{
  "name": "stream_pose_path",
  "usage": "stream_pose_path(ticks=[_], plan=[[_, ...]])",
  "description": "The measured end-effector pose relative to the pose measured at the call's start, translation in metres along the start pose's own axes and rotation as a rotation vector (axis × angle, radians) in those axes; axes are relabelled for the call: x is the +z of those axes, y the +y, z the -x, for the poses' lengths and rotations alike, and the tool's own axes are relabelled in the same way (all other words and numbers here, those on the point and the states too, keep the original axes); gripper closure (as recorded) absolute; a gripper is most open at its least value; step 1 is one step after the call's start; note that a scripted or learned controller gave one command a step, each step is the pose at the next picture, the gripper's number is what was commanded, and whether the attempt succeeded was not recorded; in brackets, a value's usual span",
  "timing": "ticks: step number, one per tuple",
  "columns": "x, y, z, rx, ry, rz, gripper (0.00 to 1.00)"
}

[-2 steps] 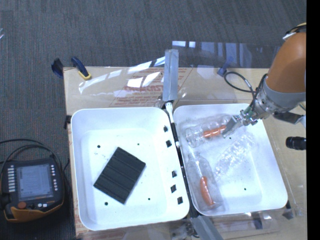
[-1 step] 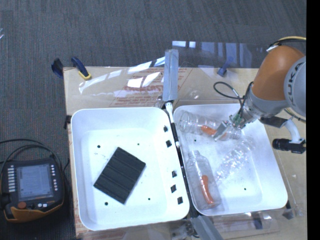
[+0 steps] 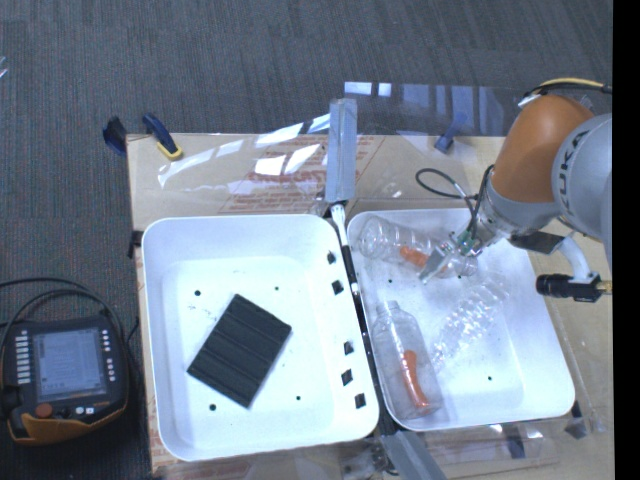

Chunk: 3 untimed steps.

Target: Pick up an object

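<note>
Tool (image 3: 447,259) was low in the right bin (image 3: 540,388) near its far edge, beside a clear bottle (image 3: 392,239) lying there; grip state could not be told. Second clear bottle (image 3: 405,356) lay toward the bin's near-left corner. Black slab (image 3: 240,350) in left bin (image 3: 170,268).

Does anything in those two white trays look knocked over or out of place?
Nothing looks spilled. The clear bottles in the right bin lie on their sides, and the black ridged pad sits askew in the left bin.
</note>
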<state>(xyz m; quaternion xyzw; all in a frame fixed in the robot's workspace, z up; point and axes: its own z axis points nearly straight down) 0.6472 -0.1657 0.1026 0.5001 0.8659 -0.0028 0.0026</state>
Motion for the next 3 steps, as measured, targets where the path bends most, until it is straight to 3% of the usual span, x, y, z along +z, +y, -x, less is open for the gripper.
stream_pose_path(ticks=[1,2,3], plan=[[0.000,0.006,-0.010,-0.058,-0.014,0.004,0.00],[-0.008,0.006,-0.008,-0.054,-0.013,0.000,1.00],[-0.076,0.012,-0.041,0.087,0.010,-0.001,1.00]])
